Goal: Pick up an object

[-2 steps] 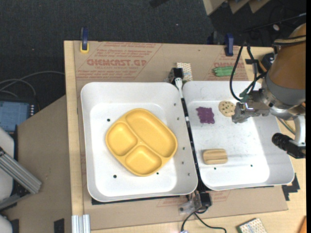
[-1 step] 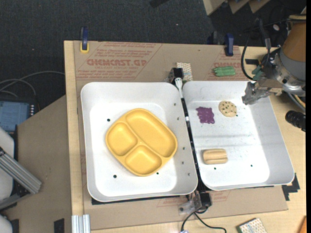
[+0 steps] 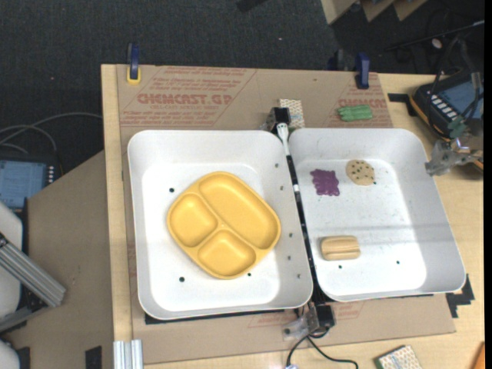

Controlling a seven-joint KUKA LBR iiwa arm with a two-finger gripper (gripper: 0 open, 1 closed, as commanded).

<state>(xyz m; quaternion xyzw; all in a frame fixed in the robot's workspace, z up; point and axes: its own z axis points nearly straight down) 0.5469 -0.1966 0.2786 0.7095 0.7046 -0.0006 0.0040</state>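
Gripper [image 3: 444,160] sits at the right bin's [image 3: 430,279] outer rim; we can't tell if it's spread or closed. Closest to it is the cookie [image 3: 360,171]: flat, prob. light, hard to get under. Just past that is the purple piece [image 3: 324,181], also thin. Further off, toward the front, lies the bread roll [image 3: 339,247]: chunky, likely light and stiff. We'd pinch it across the short width. Farthest is the yellow tray [image 3: 223,223].
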